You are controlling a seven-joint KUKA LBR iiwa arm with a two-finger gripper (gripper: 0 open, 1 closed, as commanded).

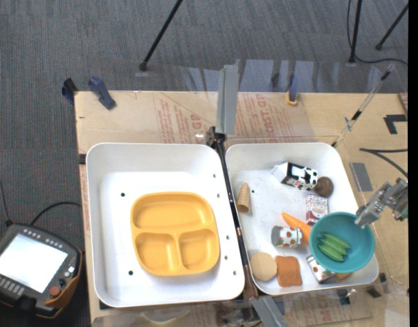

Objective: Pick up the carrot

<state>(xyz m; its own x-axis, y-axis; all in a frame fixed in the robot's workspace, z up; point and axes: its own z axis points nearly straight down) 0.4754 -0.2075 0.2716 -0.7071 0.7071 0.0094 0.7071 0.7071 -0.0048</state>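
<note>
At right bin [263,159] centre: carrot [295,221], lying between small printed cup [286,236] and teal bowl [341,242]. Beside bin's right edge: gripper [379,206], apart from carrot; fingers' state indiscernible.

There were two white bins, the left bin [106,176] and the right bin [263,157]. There was one yellow plate [174,234], one teal bowl [341,242], one carrot [294,221], one cone [243,197], one small cup [286,236], one round bun [264,266] and one brown square cookie [288,271].
</note>
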